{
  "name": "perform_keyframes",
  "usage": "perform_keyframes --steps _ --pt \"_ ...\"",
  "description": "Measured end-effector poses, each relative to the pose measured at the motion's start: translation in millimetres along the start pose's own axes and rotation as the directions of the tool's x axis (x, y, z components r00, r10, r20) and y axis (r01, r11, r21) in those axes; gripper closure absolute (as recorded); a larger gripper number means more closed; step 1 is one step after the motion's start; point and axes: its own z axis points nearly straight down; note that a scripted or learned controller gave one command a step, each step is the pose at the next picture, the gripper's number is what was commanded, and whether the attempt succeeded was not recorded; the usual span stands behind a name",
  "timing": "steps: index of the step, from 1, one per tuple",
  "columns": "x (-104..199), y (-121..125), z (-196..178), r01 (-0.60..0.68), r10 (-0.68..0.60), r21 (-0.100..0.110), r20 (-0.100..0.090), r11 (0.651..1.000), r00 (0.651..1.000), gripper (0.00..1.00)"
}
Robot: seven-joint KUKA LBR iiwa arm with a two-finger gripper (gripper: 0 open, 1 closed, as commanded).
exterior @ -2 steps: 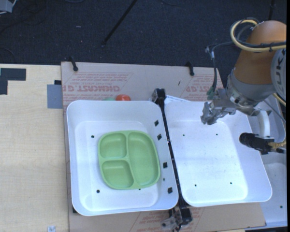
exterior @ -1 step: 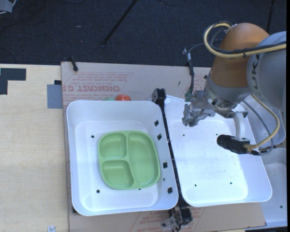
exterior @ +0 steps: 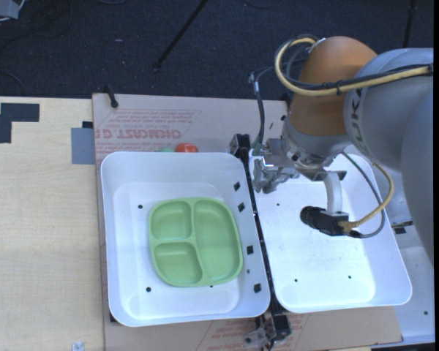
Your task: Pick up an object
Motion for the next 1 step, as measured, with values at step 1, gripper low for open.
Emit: perform_keyframes --steps 1 --pt "50.4 22.9 -0.5 0.000 0.000 -0.004 0.002 1.000 1.000 1.00"
